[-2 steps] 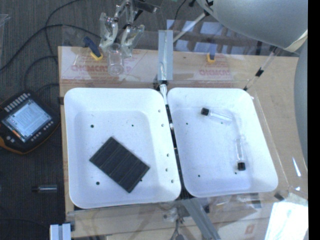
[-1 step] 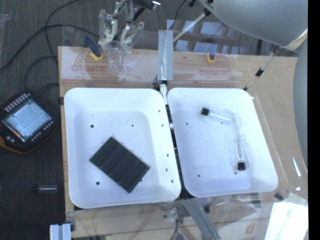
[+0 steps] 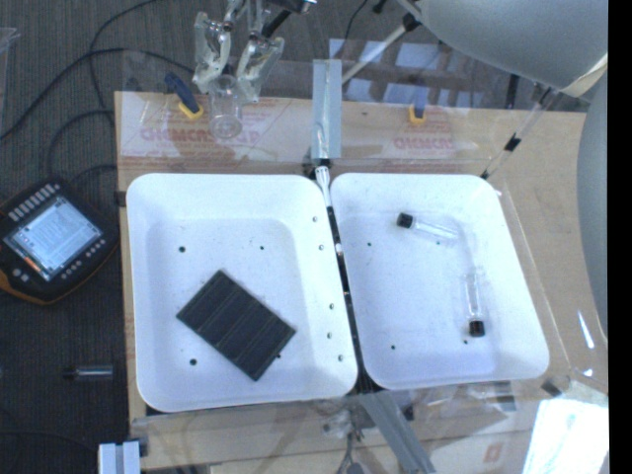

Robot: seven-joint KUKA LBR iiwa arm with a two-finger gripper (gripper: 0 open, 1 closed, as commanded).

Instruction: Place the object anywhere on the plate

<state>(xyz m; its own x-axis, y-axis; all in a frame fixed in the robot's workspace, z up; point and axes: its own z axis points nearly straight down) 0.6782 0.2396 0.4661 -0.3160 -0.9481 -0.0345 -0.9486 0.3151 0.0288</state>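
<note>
A dark grey carpeted floor (image 3: 59, 87) fills the left side and upper left of the frame. Black cables (image 3: 109, 52) trail across it near the top. At the left edge lies a handheld control pad (image 3: 49, 240) with a lit screen. The pale wooden bench (image 3: 444, 131) runs across the centre; two yellow clamps (image 3: 184, 97) sit on its far edge. Light is even and soft.

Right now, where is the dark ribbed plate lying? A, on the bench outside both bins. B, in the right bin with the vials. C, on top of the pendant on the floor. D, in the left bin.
D: the dark ribbed plate lies flat on the floor of the left bin, while the right bin holds two clear vials.
</note>
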